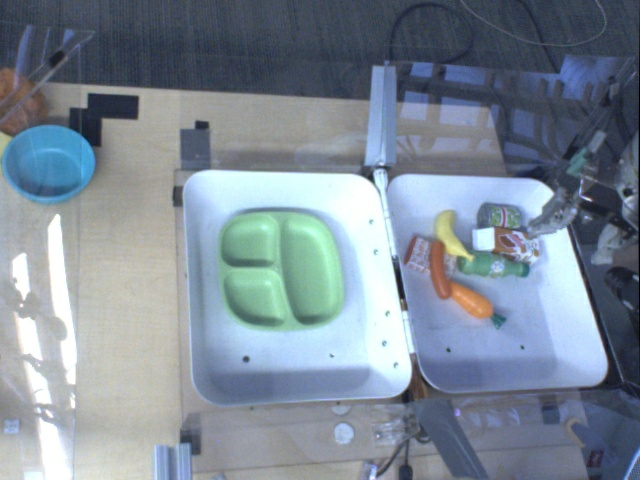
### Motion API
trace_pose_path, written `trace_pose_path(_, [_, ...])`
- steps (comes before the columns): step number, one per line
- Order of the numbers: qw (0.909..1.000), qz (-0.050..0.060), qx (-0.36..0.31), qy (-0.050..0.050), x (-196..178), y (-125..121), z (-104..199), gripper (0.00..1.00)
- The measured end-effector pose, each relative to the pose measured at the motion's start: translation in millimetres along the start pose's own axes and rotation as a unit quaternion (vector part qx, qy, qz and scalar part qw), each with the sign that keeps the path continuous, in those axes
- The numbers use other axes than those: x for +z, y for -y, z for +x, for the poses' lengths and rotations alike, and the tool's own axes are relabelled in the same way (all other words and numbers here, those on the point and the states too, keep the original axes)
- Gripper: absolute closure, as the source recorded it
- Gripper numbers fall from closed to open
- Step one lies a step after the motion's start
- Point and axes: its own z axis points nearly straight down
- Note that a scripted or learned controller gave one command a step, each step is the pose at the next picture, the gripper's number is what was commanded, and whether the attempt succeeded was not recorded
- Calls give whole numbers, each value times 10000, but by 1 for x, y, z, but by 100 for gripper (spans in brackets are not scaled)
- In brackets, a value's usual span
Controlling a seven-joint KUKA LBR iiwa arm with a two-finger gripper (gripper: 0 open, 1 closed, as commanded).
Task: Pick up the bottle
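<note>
We saw a green divided plate [280,268] in the left bin [200,298]. In the right bin [560,358], the green bottle [493,265] lay on its side between a banana [452,236] and a carton [515,242]. The gripper [553,216] hung at the bin's far right; whether its fingers were apart, we could not tell.
</note>
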Motion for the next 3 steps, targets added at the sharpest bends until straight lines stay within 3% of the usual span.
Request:
trace_pose_path(1, [9980, 38, -634, -5, 88, 74, 113, 0])
trace_pose_path(2, [9999, 52, -151, -3, 138, 96, 166, 0])
trace_pose_path(3, [9982, 48, 595, -2, 142, 120, 281, 0])
